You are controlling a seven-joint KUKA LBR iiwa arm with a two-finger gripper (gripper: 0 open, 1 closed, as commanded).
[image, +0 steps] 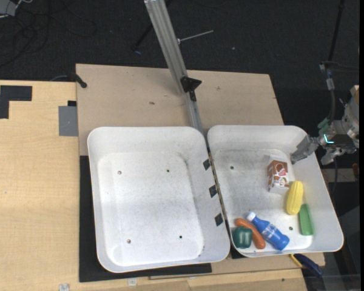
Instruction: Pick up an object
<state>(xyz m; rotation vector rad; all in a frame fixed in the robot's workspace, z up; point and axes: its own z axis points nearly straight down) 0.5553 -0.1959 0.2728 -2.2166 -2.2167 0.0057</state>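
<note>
End effector [318,145] at the right bin's [255,139] upper right rim; you cannot tell how far open it is, nor see anything in it.

Your left bin [109,144] is bare white floor, as is the right bin's upper left half; the objects crowd its right wall and lower edge. A red-and-white carton [278,175] lies near the end effector, its print too small to read. Just below it, a yellow corn cob [295,197] with its long axis near vertical in view, then a green piece [306,219] running likewise along the wall. By the lower rim, a blue bottle [270,231] slants, white cap up-left, beside an orange carrot [252,233] and a dark green piece [242,237].
</note>
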